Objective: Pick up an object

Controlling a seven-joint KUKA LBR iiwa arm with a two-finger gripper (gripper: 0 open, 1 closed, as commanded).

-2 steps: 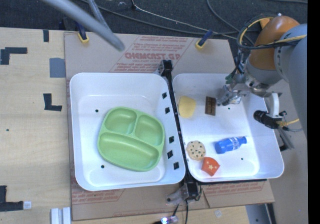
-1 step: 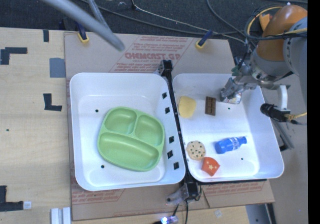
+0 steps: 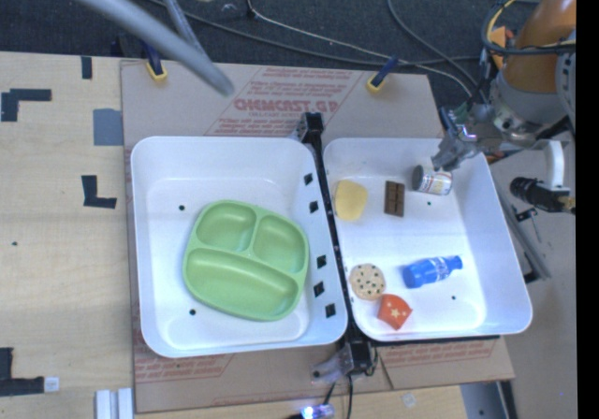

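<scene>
Dark carpet strewn with cables surrounds the counter (image 3: 56,221), where we see 2 white bins on a cardboard sheet. Our left bin (image 3: 159,165) holds a green divided plate (image 3: 246,260). Our right bin (image 3: 496,249) holds a yellow piece (image 3: 351,200), a brown block (image 3: 394,198), a cookie (image 3: 367,281), a red piece (image 3: 394,311), a blue bottle (image 3: 431,270) and a small silver can (image 3: 434,183).

Our end effector (image 3: 447,157) hangs at the bin's far right corner, just above the can; we cannot tell how wide it stands or whether it grips anything.

The can lies on its side, long axis roughly left-right, so we judge a good grasp closes across its short width, centred so it cannot roll away.
</scene>
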